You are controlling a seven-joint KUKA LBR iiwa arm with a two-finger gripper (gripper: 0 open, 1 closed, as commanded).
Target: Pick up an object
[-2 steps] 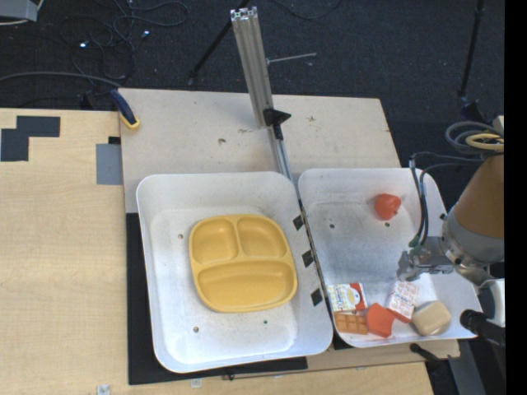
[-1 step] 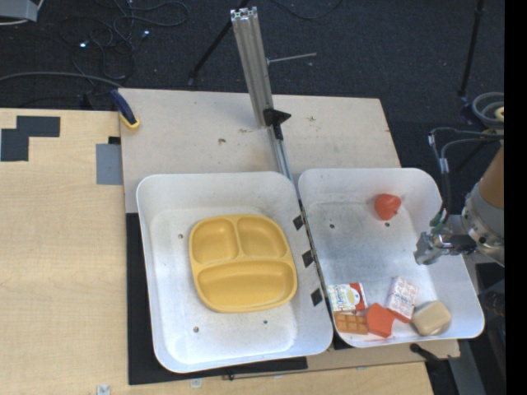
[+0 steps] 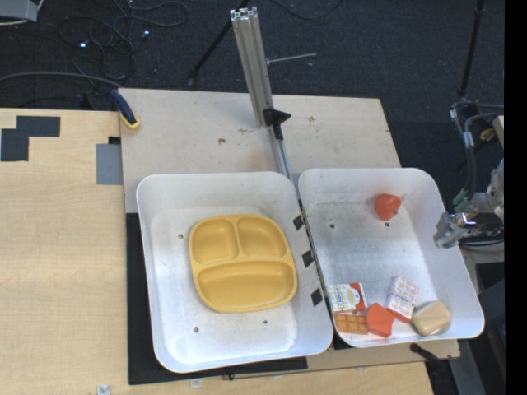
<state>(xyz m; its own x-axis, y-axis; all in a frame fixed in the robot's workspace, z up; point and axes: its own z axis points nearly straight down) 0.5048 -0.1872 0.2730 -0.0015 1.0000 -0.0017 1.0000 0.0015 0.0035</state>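
The gripper (image 3: 461,225) is parked at the right bin's (image 3: 329,189) outer rim; its opening cannot be told, and nothing is seen held. A grab among the crowded items (image 3: 387,307) could snag two together, and the red object (image 3: 388,205) could be nudged away.

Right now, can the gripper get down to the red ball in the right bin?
Probably yes. The gripper sits just outside the right bin's right rim, and the red ball lies alone on bare floor near the back. The other items cluster at the front edge, away from it.
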